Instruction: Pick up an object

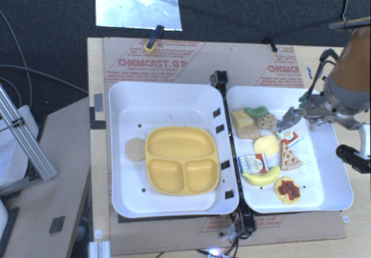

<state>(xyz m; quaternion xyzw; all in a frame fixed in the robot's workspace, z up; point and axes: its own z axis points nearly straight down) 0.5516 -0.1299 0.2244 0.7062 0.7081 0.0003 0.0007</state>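
The right bin (333, 184) holds toy food: a tan bread slice (244, 124), a green piece (255, 112), a brown cookie (267, 122), a pale yellow round piece (266, 145), a pizza slice (289, 157), a small white and blue carton (253, 163), a banana (261, 177) and a round red-topped piece (288, 189). My gripper (288, 119) reaches in from the right and hangs low over the bin, just right of the cookie and above a small red and white packet (289, 137). Nothing shows between its fingers.
The left bin (122, 135) holds a yellow three-compartment tray (182, 159) and a tan disc (135, 149). A black divider (225, 129) runs between the bins. The arm's grey and orange body (351, 83) overhangs the right bin's far right side.
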